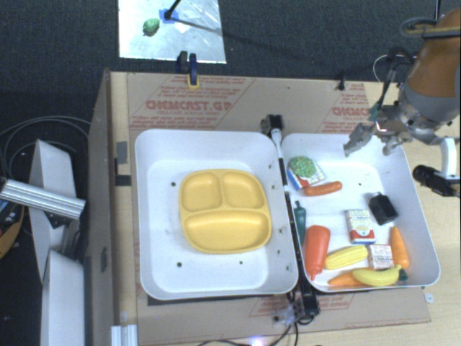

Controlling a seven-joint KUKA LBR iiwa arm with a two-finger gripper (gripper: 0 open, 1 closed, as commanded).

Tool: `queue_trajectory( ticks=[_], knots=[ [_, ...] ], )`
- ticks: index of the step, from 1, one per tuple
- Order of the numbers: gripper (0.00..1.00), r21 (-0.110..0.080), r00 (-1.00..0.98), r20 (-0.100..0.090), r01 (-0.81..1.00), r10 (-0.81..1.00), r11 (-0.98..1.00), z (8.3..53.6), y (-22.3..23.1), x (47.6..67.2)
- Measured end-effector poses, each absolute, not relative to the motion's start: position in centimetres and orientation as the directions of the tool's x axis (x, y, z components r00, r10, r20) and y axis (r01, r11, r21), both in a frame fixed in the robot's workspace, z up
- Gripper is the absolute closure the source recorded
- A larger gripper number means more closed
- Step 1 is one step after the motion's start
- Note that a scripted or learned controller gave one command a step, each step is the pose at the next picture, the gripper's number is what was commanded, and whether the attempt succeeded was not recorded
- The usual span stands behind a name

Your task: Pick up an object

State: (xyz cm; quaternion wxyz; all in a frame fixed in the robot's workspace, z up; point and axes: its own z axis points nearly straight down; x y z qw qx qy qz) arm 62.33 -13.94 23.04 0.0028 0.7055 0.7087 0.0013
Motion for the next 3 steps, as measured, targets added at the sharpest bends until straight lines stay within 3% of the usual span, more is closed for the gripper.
queue_trajectory(
  ticks=[2, 3],
  knots=[
    [0.0, -0.001, -0.005, 0.0, 1.0, 1.0, 0.005, 11.6, -8.3, 62.7],
    [0.0, 0.017, -0.003, 0.003, 1.0, 1.0, 0.003, 9.2, -9.2, 61.2]
  ],
)
